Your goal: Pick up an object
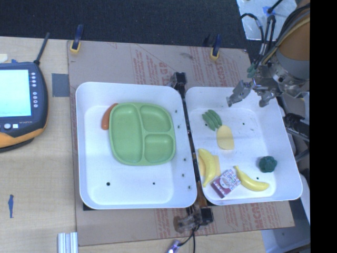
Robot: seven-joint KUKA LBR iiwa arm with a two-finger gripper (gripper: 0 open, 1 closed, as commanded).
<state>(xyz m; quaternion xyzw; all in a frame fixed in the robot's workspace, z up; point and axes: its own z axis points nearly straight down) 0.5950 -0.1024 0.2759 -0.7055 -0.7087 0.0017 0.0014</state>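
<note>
Fingers (249, 97) spread apart, gripping nothing | above right bin's (287, 194) far edge | green pickle (212, 118) near, down-left, untouched

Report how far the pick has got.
Done: nothing looks picked yet. The green pod, pale yellow piece, two bananas, snack packet and dark green lump all lie in the right bin.
In hand: the gripper hangs open above that bin's far end, with nothing between its fingers.
Left: come down on one item, close, and lift it.
</note>
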